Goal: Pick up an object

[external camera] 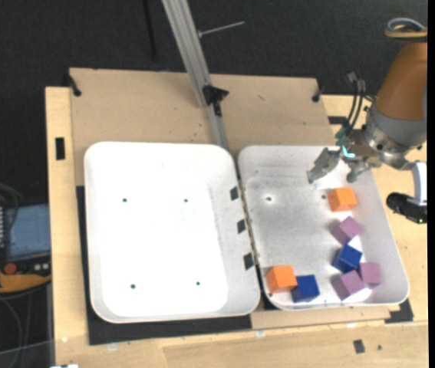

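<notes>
My gripper (338,168) hangs over the far right part of the right bin (278,221), its two fingers spread open with nothing between them. An orange cube (342,198) lies just in front of the fingers, apart from them. Further toward the near edge sit a purple block (348,228), a blue block (347,257), and two more purple blocks (370,273) (347,284). A second orange cube (281,277) and a blue cube (305,287) rest at the bin's near edge.
The left bin (163,228) lies beside the right one. A slanted metal rod (190,52) runs from the top of the view down to the bins' shared far corner. Cables and a pendant (18,244) lie at the far left, off the bench.
</notes>
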Robot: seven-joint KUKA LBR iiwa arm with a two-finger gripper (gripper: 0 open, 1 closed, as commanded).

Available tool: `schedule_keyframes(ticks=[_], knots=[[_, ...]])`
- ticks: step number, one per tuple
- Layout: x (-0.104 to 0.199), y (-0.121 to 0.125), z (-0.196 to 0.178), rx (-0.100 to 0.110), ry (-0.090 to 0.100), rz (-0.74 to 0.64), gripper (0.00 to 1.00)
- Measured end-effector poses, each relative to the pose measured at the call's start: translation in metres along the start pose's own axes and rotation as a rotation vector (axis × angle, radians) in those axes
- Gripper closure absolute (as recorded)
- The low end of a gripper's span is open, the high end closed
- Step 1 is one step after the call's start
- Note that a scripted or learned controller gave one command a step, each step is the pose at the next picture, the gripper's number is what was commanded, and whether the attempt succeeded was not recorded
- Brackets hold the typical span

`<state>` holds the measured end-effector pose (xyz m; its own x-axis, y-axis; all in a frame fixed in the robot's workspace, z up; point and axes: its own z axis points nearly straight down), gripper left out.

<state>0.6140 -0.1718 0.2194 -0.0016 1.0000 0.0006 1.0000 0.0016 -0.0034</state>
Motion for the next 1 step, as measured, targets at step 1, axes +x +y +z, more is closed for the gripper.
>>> schedule_keyframes(ticks=[1], knots=[[-0.0002, 0.0009, -0.0028, -0.004, -0.002, -0.002, 0.0]])
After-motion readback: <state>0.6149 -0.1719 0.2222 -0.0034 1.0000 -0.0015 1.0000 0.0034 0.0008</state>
